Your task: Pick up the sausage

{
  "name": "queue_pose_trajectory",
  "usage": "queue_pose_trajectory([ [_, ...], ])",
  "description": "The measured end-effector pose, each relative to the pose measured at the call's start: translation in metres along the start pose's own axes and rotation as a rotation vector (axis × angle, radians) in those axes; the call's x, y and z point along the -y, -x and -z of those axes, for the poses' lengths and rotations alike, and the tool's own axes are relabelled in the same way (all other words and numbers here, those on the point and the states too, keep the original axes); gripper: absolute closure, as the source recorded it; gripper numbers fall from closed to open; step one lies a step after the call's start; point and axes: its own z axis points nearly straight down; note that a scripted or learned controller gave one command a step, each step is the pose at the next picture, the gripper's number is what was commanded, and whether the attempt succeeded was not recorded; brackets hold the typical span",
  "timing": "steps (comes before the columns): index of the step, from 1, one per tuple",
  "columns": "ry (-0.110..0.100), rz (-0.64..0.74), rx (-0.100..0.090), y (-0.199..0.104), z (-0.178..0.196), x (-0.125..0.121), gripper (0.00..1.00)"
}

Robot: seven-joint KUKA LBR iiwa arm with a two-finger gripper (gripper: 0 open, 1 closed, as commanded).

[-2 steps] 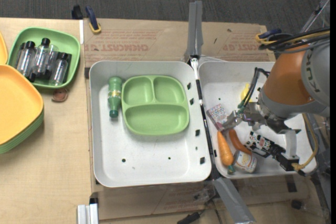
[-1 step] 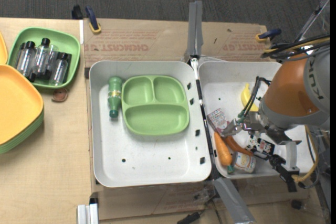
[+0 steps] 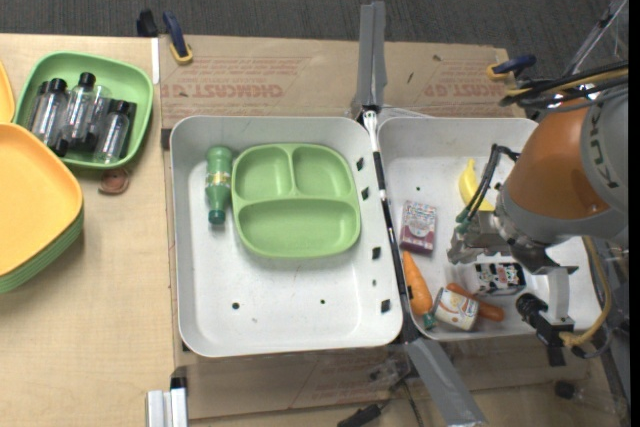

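Hovering fingers [image 3: 468, 250] | stubby orange-red sausage [image 3: 478, 305] | smooth right bin [image 3: 440, 140]

Red print on the cardboard sheet [image 3: 300, 80] under the bins, up and to the left of the tool [image 3: 475, 250], reads upside down as "CHEMCRZT" by the left bin, and again, less clearly, by the right bin. Part of a dark letter "K" shows on the arm [image 3: 600, 155]. Print on the small packets beside the tool is too small to read.
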Motion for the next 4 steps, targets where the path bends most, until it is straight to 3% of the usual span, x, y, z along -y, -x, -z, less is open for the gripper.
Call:
queue_pose_trajectory([
  [1, -0.012, 0.012, -0.001, 0.067, -0.013, 0.016, 1.0],
  [2, -0.009, 0.019, 0.0, 0.095, -0.013, 0.015, 1.0],
  [3, -0.01, 0.022, 0.001, 0.092, -0.009, -0.044, 1.0],
  [4, -0.01, 0.031, 0.0, 0.118, -0.013, 0.006, 1.0],
])
